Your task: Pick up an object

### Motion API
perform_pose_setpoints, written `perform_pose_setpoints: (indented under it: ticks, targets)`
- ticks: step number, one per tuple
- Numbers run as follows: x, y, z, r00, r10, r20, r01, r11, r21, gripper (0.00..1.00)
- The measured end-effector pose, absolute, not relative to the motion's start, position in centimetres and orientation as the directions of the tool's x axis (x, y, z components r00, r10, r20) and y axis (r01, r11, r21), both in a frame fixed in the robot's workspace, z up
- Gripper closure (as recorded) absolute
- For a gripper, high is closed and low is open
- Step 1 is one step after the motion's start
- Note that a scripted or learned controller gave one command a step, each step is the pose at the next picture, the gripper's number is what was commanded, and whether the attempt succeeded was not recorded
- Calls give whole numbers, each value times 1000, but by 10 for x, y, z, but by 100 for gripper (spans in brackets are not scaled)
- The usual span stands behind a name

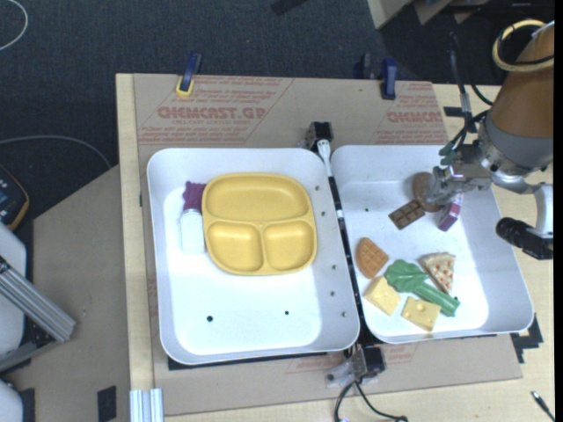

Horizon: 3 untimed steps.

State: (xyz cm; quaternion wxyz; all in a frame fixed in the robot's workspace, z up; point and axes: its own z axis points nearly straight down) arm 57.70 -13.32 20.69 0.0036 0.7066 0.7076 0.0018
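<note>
We look down on two shallow white plastic bins side by side on a brown cardboard-covered bench (264, 99). The left bin (176, 323) carries a yellow three-compartment plastic tray (259, 221) in its upper half; at the tray's nine o'clock lies a small white bottle (191, 231), with a purple block (193, 194) just above it, touching the tray's rim.

The right bin (501, 310) holds the loose items. Around its centre, toward five o'clock, we find a cluster: a round orange waffle-patterned biscuit (371, 256), two yellow cheese-like wedges (382, 295) and (420, 312), a green leafy plastic piece (420, 284) lying across them, and a toy pizza slice (439, 270) at the cluster's two o'clock.

At the bin's twelve o'clock, the grey arm with its orange band (526, 104) comes in from three o'clock, and its two-finger gripper (444, 183) sits low over a round brown disc (425, 187), a dark brown chocolate-bar-shaped piece (406, 214) at the disc's seven o'clock, and a small purple piece (451, 214) at its five o'clock. We cannot tell how the pincer stands (the wrist hardware blocks it), nor whether anything is clasped.
</note>
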Motion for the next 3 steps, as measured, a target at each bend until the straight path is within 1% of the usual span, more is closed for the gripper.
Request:
perform_pose_setpoints:
  ticks: [1,2,3]
  targets:
    - [578,-133,226,-1,1000,-1,1000,1,5,100]
    - [552,-83,234,-4,1000,3,1000,4,-3,100]
    - [533,-32,242,-6,1000,4,1000,6,-3,100]
